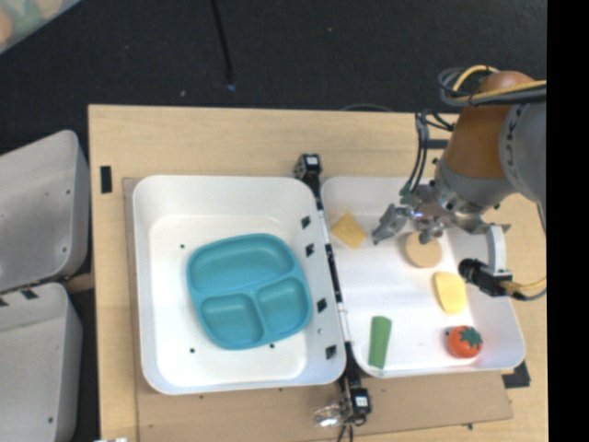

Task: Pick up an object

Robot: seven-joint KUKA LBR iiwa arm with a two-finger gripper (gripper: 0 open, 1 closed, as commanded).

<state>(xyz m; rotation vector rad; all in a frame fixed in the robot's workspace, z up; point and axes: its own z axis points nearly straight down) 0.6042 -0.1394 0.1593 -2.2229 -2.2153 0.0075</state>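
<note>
Pale wooden bench (230, 136) on dark floor (276, 35); two white bins (147, 247) side by side; gripper (409, 221) above right bin (405, 302), finger state impossible to tell.

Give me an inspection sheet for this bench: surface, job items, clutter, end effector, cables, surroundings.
Surface: wooden bench bearing two white bins side by side.
Job's things: right bin holds a yellow wedge, tan disc, yellow block, green stick, tomato-like toy.
Clutter: teal divided tray in the left bin.
Grippers: end effector low over the right bin, beside the tan disc; nothing seen between the fingers.
Cables: black cable on the dark floor; looped wires at the arm.
Surroundings: grey panels at left.
</note>
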